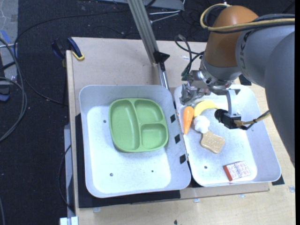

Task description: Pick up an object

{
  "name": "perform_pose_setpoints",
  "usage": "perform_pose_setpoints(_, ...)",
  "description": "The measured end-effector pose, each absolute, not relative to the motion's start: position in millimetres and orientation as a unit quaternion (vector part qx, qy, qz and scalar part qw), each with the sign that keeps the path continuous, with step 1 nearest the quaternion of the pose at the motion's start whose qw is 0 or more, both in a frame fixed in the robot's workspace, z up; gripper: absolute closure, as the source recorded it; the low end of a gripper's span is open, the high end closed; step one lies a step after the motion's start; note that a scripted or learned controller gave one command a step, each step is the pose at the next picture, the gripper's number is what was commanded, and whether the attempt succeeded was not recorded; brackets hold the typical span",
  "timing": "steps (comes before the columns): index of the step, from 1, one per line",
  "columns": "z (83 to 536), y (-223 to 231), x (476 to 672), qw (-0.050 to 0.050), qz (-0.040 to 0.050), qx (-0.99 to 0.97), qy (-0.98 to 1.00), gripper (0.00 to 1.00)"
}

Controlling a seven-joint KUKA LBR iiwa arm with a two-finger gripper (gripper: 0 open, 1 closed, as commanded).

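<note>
Claw [190,93] sits low over the far left corner of the right bin [262,139], just above the top of the carrot [187,119]. Can't tell if it's wide or narrow; the wrist and metal parts blur together there, and nothing clearly shows betw. the tips.

Things in the right bin, all bunched near the claw: orange carrot lying along the bin's left wall, pointing toward the near side; yellow banana [205,108] just right of the carrot top, curving under the wrist; small white ball [202,123] touching the carrot's right side and just below the banana; tan slice of bread [212,142] next to the ball on the near side. A red-and-white packet [237,170] lies well apart, toward the near right corner.

A black clip w/ cable [228,119] hangs from the arm just right of the banana, over the bin floor.

Left bin [93,168] holds a green divided plate [138,124], three sections. The bins' inner walls overlap betw. plate and carrot.
</note>
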State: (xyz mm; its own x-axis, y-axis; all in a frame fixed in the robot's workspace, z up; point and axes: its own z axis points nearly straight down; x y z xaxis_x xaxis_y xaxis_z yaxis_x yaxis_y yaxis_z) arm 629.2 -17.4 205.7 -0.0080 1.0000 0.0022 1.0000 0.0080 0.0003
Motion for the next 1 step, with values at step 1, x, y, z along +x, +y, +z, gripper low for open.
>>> perform_pose_setpoints(1, 221.5, 41.8, 624.6, 0.000, -0.0017, -0.704, -0.710, 1.00)
